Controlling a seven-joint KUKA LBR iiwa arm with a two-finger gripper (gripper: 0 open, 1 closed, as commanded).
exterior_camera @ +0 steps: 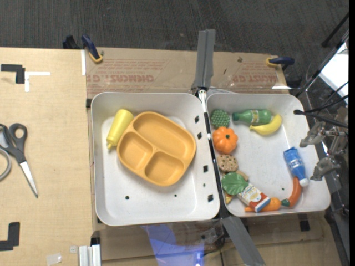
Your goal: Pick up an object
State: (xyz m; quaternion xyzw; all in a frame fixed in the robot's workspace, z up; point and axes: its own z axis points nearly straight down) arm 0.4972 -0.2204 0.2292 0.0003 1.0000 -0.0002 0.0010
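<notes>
The right bin (260, 154) holds several small toys: a green bottle (252, 116), a banana (267, 126), an orange pumpkin (224, 139), a cookie (227, 163), a green leaf (234, 182), a carrot (264, 205), a red pepper (295, 192) and a blue bottle (294, 162). My gripper (314, 156) hangs at the bin's right rim, just right of the blue bottle. Its fingers (309, 139) look spread apart, with nothing between them. The left bin (111, 198) holds a yellow divided plate (157, 147) and a yellow bottle (118, 127).
Scissors (19, 153) lie on the wooden bench at the far left. A grey divider bar (204, 60) runs between the bins at the back. Blue clamps (91, 47) pin the cardboard behind the bins. Cables and frame parts crowd the right edge.
</notes>
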